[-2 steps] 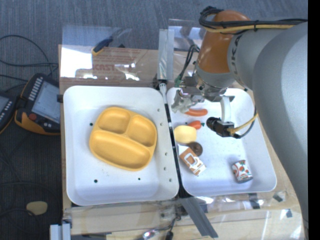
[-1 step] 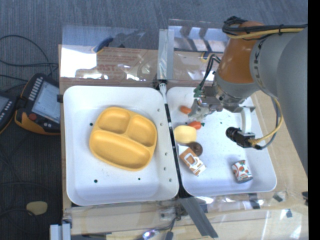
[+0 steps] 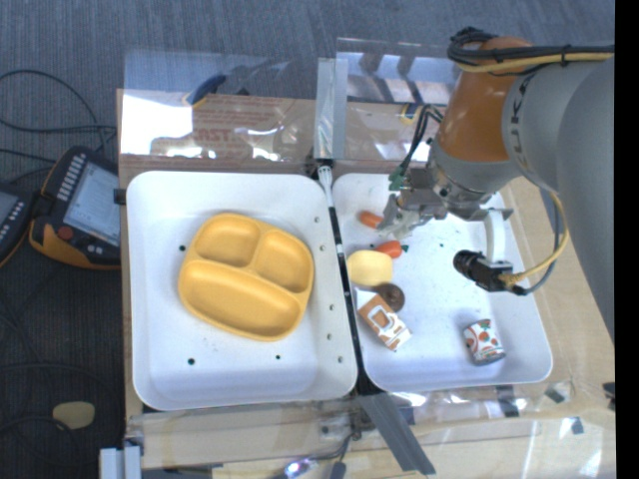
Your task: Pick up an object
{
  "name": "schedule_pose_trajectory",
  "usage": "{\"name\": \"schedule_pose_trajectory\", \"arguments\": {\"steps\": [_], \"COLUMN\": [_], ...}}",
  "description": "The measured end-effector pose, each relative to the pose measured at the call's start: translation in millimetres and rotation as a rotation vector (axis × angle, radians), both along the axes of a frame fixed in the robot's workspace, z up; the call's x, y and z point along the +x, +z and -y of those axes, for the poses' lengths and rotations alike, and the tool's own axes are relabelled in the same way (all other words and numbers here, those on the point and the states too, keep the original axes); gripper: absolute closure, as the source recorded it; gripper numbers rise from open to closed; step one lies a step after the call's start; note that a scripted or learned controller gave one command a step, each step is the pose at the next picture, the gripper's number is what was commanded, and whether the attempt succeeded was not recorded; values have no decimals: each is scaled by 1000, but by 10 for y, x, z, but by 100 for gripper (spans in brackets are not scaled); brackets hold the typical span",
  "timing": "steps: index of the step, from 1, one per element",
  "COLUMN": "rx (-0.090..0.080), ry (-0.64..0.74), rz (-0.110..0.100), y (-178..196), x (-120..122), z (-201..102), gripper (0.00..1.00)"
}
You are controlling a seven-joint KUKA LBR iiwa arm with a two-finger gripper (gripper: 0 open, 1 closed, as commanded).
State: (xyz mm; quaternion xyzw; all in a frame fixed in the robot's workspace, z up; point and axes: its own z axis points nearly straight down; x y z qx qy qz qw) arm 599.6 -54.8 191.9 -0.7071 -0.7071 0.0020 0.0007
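My gripper (image 3: 396, 230) hangs low over the upper left part of the right bin (image 3: 519, 367). Just under its tip lies a small red piece (image 3: 390, 250), and a small orange piece (image 3: 369, 220) lies to its left. Whether the gripper touches either one is unclear. Below them sit a pale yellow round fruit (image 3: 368, 266), a brown ring-shaped piece (image 3: 390, 295) and a small orange-and-white carton (image 3: 384, 323). A small printed can (image 3: 482, 340) lies at the bin's lower right.
The left bin (image 3: 160, 367) holds a yellow divided plate (image 3: 245, 272). A raised divider (image 3: 339, 277) separates the two bins. A black fitting with a yellow cable (image 3: 481, 266) hangs off the arm over the right bin. A handheld pendant (image 3: 75, 203) lies off the bench at left.
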Motion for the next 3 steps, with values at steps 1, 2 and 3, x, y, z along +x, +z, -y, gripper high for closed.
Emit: {"name": "schedule_pose_trajectory", "arguments": {"steps": [1,2,3], "rx": [1,2,0], "ry": [2,2,0], "rz": [0,0,0], "y": [-91,-96,-89], "x": [-568,-55,-662], "z": [-477,-603,-336], "gripper": [100,100,100]}}
